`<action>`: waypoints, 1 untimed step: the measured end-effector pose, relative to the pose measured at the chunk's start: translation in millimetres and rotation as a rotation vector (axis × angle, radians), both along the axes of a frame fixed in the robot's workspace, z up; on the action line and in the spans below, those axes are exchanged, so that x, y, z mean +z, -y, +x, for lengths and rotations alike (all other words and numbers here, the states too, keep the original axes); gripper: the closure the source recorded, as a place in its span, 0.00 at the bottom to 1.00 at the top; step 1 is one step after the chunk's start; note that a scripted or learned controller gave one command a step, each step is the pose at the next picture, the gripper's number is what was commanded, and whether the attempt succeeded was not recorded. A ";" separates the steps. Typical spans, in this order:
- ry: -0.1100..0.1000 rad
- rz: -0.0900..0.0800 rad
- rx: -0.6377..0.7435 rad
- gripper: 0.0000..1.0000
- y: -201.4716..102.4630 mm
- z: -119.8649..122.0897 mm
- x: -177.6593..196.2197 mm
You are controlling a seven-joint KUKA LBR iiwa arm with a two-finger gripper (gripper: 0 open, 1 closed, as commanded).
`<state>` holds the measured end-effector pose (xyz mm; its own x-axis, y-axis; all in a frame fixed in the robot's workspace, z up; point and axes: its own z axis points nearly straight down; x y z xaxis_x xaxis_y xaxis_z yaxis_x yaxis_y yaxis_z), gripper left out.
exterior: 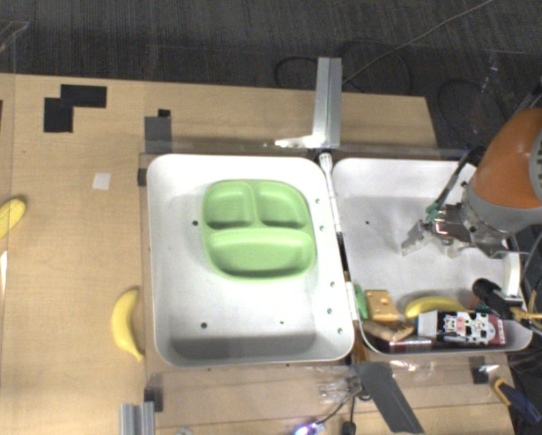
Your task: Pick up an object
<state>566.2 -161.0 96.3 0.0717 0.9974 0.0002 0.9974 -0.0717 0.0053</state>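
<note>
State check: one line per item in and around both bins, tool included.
green divided plate: flat in left bin, compartments bare
banana: lying in right bin, near front wall
black-and-white box: lying flat, front of right bin
tan block: lying in right bin, front left corner
banana on bench: lying outside left bin
corn cob: lying on bench, far left
tool: over right bin, holding nothing

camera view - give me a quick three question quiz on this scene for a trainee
1. True or false: the green divided plate lies in the left bin.
2. Which bin is the tool over? A) left B) right C) neither
3. Fill in: on the bench, a banana lies just outside the left bin's ___ wall.

Key: 1 true. 2 B, the right bin. 3 left. A second banana lies in the right bin near its front wall, beside a small printed box.
</note>
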 end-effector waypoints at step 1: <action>0.010 -0.003 0.053 0.00 2.6 -74.8 -5.5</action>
